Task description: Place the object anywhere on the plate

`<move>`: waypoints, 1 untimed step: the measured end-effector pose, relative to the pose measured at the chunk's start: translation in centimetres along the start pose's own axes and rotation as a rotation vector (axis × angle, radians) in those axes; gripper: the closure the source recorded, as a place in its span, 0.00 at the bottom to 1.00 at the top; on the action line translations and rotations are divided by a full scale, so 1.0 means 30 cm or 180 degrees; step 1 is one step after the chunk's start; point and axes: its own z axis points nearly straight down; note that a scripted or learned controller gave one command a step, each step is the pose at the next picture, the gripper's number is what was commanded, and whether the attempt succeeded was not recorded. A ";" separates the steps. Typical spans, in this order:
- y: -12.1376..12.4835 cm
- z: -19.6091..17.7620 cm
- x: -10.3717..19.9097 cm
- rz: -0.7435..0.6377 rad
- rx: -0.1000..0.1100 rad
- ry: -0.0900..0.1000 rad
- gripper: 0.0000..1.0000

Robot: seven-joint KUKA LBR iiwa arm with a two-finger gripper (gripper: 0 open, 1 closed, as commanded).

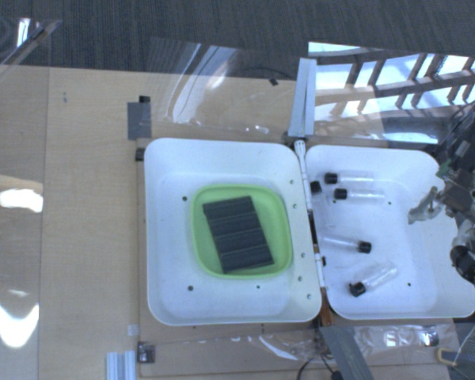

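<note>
Several clear tubes with black caps lie scattered in the right bin (412, 303): one near the back left (356, 193), one in the middle (347, 245), one near the front (374, 278). In the left bin (162, 291) sits a green square plate (203, 212) with a dark grey ribbed block (237, 233) lying on it. My gripper (424, 207) hangs at the right side of the right bin, above its floor and to the right of the tubes, with nothing visibly in it.
A raised rim (309, 228) divides the two bins. The grey arm (467, 204) fills the right edge of the view. A metal bracket (303, 105) stands behind the bins, and a clear plastic sheet (206, 85) lies on the wooden bench.
</note>
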 end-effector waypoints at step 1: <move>-0.050 -0.133 0.084 0.0172 -0.0012 0.0004 0.00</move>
